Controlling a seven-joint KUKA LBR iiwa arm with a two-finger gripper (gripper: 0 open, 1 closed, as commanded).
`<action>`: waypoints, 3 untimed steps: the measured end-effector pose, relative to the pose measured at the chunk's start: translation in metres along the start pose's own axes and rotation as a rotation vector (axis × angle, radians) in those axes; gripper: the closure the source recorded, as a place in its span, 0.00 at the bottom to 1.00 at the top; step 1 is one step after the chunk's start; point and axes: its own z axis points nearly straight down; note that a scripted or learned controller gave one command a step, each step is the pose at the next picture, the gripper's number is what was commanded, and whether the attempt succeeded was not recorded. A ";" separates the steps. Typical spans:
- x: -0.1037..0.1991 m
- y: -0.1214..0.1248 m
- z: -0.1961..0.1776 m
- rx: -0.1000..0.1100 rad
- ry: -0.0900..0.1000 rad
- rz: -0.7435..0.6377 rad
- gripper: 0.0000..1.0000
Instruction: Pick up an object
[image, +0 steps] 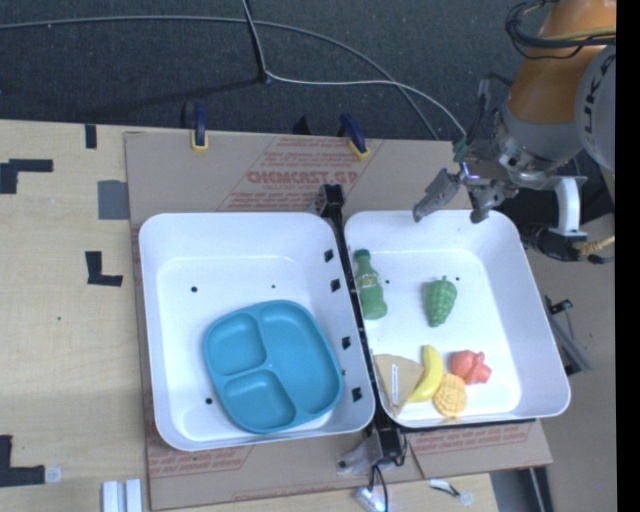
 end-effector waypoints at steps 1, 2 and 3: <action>0.000 0.001 -0.003 -0.005 0.000 0.000 0.00; -0.001 0.006 0.060 0.000 0.000 -0.001 0.00; 0.006 0.003 0.107 -0.001 0.000 -0.001 0.00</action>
